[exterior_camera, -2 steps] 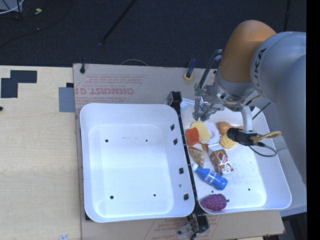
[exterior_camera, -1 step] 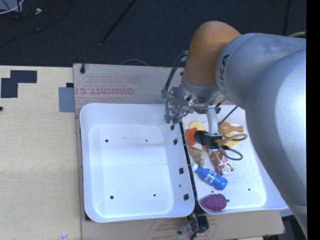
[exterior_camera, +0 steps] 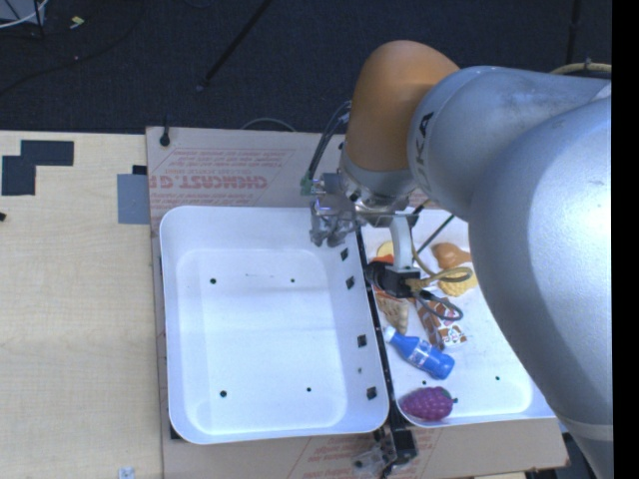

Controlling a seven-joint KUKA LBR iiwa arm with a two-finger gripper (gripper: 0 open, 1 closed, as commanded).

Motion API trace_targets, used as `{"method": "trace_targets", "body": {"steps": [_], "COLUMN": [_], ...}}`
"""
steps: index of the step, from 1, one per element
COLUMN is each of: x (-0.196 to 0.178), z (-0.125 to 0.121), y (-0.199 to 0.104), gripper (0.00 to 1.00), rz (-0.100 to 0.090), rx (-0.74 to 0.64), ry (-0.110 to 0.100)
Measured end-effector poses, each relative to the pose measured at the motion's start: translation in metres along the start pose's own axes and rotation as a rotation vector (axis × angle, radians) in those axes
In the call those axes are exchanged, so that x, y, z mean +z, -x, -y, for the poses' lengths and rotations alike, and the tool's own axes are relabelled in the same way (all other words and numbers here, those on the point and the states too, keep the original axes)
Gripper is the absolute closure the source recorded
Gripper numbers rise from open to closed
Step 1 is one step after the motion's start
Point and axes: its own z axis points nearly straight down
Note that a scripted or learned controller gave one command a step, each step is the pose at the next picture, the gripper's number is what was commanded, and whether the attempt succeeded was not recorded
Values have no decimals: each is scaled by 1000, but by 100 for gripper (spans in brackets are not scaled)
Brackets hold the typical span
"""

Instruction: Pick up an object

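Presently: gripper [exterior_camera: 330,230] hangs over the far end of the shared rim where the left bin [exterior_camera: 260,347] meets the right bin [exterior_camera: 489,397]. Open or closed, and whether it grips anything: cannot tell. Objects lie clustered in the right bin. Blue bottle [exterior_camera: 421,356] close to the divider. Purple grape bunch [exterior_camera: 427,404] at the near edge. Orange piece [exterior_camera: 450,255] farther back. Brown packet [exterior_camera: 395,310] between them.

arm [exterior_camera: 529,218]: broad glossy grey shell | band [exterior_camera: 399,98]: rounded orange | claw [exterior_camera: 329,226]: small, grey metal
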Motion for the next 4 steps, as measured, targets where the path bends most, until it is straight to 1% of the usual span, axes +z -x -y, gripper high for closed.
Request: {"method": "trace_targets", "body": {"steps": [1, 2, 3, 4], "x": [-93, -88, 31, 104], "z": [-1, 0, 2, 74], "y": [-1, -1, -42, -43], "gripper": [100, 0, 0, 0], "rz": [0, 2, 1, 2], "rx": [1, 0, 0, 6], "ry": [7, 0, -8, -8]}}
